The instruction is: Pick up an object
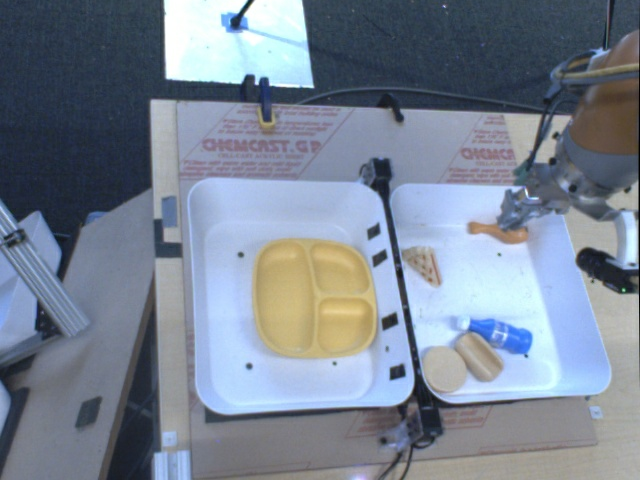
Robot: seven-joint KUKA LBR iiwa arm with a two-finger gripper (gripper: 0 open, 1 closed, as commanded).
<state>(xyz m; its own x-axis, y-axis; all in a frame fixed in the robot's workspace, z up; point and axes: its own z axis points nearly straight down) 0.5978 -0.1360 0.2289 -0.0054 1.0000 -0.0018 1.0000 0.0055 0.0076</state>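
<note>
Reaching in from the right edge of the frame, my grey arm (600, 148) with its orange band sits over the upper right corner of the right bin (560, 298). Beneath everything lies the bench (300, 138), its brown sheet printed with red lettering, and on it two shallow white bins stand side by side, touching along a dark seam at the centre. In the left bin (210, 228) a yellow divided plate (315, 296) lies flat, roughly in the middle, three compartments facing up. My gripper (518, 211) hangs low at the upper right of the frame, right at an orange-brown spoon-like piece (497, 231) that lies near the back wall of the right bin; whether my jaws are spread or pressed together I cannot tell, since the wrist hides them. Toward the lower centre of the right bin a blue bottle (500, 335) with a white cap lies on its side. Just below it lie a tan bread roll (480, 357) and, touching that, a round pale biscuit (445, 369). A wedge-shaped slice (424, 265) lies near the seam, apart from the others.
</note>
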